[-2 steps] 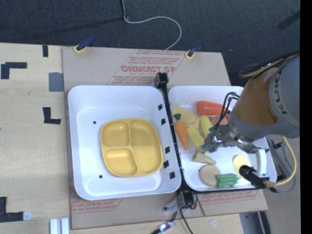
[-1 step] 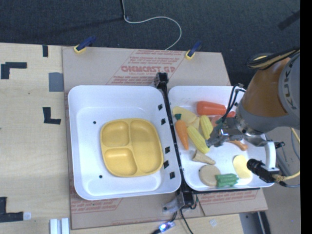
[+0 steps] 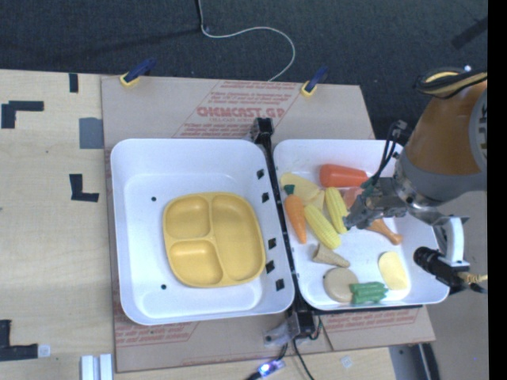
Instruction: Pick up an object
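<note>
dark carpet surrounds the bench. in the right bin, your gripper hangs over a corn cob near the middle; its opening i cannot tell. descend straight, centre it first.

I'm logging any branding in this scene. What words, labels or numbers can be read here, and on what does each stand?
"CHEMCAST GP": red print, upside down to this view, on the brown cardboard sheet under the bins; that is my best reading of blurred letters.
Smaller red lines above and below that word: too blurred to read.
Faint red print on the cardboard's lower edge: unreadable.
</note>
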`<state>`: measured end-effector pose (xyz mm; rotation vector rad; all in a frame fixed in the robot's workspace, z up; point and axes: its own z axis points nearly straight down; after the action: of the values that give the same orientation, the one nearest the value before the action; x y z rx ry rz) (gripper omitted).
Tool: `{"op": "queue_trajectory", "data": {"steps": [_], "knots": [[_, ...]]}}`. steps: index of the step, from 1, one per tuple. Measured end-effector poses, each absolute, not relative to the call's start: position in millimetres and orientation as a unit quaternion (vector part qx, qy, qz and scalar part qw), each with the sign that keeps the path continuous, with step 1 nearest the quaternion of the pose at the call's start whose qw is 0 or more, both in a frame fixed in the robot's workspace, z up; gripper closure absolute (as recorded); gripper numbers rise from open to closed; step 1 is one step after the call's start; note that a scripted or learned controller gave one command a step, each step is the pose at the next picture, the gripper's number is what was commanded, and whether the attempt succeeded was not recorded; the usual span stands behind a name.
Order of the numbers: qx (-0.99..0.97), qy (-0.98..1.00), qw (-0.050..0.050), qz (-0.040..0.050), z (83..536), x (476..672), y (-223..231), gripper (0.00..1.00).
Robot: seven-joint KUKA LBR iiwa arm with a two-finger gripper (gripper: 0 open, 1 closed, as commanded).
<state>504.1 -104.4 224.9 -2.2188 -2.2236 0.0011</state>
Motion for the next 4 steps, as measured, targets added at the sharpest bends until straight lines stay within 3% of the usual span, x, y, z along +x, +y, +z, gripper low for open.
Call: {"op": "queue_trajectory", "data": {"steps": [1,3,4], "knots": [[-0.705,-0.709,0.0,0.0004,226,543.4,-84,1.0],[-0.706,-0.709,0.0,0.0006,221,647.4,-47,1.0],[-0.707,-0.707,0.001,0.0016,232,630.8,-52,1.0]]}}
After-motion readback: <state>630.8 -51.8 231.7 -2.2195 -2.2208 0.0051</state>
